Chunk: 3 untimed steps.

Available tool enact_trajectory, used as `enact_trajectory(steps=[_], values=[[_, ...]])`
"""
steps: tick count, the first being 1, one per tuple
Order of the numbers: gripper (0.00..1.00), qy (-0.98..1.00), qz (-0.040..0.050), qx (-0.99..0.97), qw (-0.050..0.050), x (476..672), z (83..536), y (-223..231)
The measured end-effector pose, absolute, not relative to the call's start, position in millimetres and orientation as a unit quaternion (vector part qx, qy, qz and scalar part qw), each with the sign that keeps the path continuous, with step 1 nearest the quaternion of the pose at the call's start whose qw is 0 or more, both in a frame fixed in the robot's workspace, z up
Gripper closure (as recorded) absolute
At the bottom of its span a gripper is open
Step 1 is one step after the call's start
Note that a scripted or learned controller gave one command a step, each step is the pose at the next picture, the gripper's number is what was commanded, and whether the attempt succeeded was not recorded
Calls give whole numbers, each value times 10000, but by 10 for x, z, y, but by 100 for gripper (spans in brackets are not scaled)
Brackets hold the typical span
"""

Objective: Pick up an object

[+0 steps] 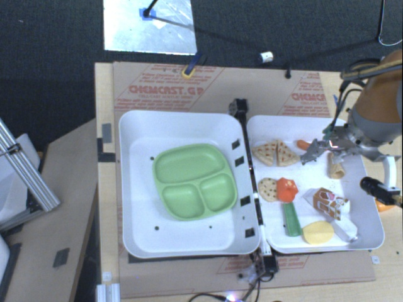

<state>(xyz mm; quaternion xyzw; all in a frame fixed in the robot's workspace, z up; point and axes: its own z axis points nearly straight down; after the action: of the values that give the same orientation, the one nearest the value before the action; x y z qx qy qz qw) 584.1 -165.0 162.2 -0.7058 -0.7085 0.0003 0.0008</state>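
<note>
Right now I see my end effector over the right bin's far edge, fingers spread wide, beside the sandwich wedges, gripping nothing.

The arm is reaching in from 3 o'clock, and its gripper is hanging over the right bin, just beside a small orange piece. At 9 o'clock from the gripper a sliced sandwich is lying. Toward 6 o'clock a cookie, a red tomato, a green stick and a yellow lemon are resting. The left bin is carrying a green divided plate.
</note>
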Motion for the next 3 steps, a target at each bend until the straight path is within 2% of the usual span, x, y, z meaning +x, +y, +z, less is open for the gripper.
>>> enact_trajectory(steps=[1,2,3], values=[[0,-7075,8,-7067,10,5870,1070,-1741],[0,-7076,1,-7066,0,5875,837,-1736],[100,-7075,-11,-7067,-20,5888,959,-1742]])
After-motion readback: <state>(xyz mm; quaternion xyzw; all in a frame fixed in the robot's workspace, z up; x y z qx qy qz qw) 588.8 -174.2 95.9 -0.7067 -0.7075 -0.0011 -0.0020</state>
